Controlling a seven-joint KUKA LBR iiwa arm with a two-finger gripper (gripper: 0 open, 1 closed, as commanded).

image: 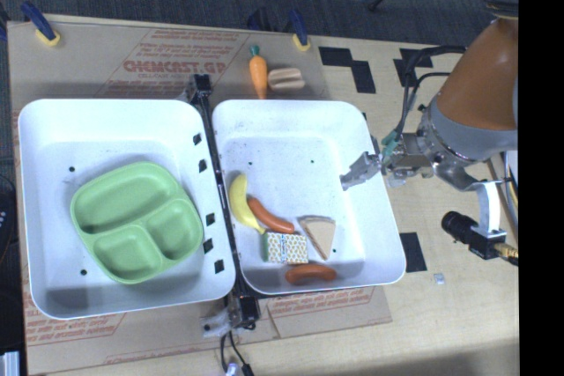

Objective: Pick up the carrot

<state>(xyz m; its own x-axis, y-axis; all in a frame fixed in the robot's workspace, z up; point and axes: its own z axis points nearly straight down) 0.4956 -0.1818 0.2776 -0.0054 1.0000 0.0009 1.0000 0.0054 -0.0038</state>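
The carrot (257, 72) is seen outside both bins, lying on the cardboard sheet (176, 57) just beyond the far rim of the right bin (381, 224), near the seam between the two bins. Its green top points away from the bins and its orange tip towards them. Just to its right a small bun-like toy (285, 80) is lying, close to it but apparently not touching.

The gripper (359, 169) is held over the right edge of the right bin, well apart from the carrot. Whether the claw is spread or pressed together cannot be told from this view. Nothing is seen held in it.

The carrot is judged to be a small play-food piece, so it is expected to be light, stiff and smooth, and not fragile. Being rounded and tapered, it may be squeezed out of a grip or rolled aside if it is pushed. It would best be taken across the thick orange body, near the middle, with the pinch set across its short width rather than along its length. The green top is thought too thin for a sure hold. The bin rim and the neighbouring bun leave little room, so care is called for there.
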